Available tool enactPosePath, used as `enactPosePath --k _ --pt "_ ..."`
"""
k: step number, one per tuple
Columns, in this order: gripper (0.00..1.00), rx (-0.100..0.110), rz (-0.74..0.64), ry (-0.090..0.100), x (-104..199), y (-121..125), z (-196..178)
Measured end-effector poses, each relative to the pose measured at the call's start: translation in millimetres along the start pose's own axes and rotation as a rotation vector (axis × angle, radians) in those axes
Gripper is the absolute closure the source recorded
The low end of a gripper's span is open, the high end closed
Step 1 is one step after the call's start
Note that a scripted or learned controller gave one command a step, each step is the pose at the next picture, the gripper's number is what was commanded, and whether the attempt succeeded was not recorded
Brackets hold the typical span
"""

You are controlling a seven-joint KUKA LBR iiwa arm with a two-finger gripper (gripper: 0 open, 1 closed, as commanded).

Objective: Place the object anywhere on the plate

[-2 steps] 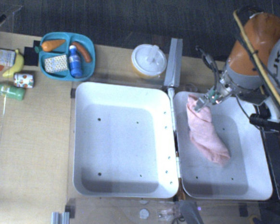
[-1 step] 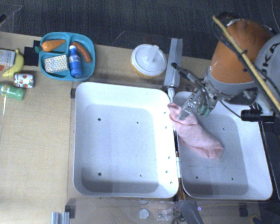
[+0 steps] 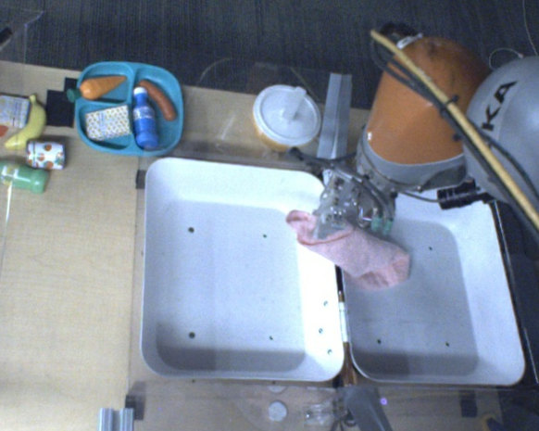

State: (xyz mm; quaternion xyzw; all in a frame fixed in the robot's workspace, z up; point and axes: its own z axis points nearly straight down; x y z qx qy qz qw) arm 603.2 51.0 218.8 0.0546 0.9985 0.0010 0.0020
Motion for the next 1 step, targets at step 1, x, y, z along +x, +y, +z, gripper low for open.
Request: enactPosePath --k 1 --pt "1.00 0.000 -0.107 0.001 26.4 44.7 7.3"
